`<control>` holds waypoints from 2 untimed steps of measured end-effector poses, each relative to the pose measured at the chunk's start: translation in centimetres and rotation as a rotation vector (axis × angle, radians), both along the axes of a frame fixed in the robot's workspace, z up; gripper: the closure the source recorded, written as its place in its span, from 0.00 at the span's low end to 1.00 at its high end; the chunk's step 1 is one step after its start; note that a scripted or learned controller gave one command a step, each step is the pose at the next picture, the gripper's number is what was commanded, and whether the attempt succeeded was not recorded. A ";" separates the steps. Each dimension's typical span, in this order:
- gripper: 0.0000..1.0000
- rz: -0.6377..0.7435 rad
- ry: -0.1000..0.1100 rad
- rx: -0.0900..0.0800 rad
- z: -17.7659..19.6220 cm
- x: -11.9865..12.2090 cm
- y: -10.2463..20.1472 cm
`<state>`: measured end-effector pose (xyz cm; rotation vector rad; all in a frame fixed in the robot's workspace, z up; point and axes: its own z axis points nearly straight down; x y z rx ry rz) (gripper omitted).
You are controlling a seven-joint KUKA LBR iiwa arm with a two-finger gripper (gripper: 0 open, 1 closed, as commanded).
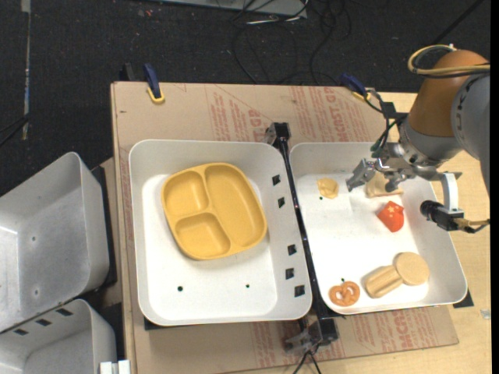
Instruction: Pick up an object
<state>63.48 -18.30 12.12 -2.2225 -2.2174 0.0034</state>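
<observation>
the hand (pixel 380 174) hung over the right bin's (pixel 355 153) far edge, fingers apart around a tan piece (pixel 380 184), contact unclear. the wooden peg (pixel 396 274) lay near the front, long axis running left-right, round head pointing right.

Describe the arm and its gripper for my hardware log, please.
The arm is grey with a broad orange band above the wrist, and a thin yellow cable loops over that band. The gripper is a small grey metal assembly, beside a white bracket with a black tip.
</observation>
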 end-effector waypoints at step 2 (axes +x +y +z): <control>1.00 0.005 -0.011 -0.002 7.6 0.8 0.4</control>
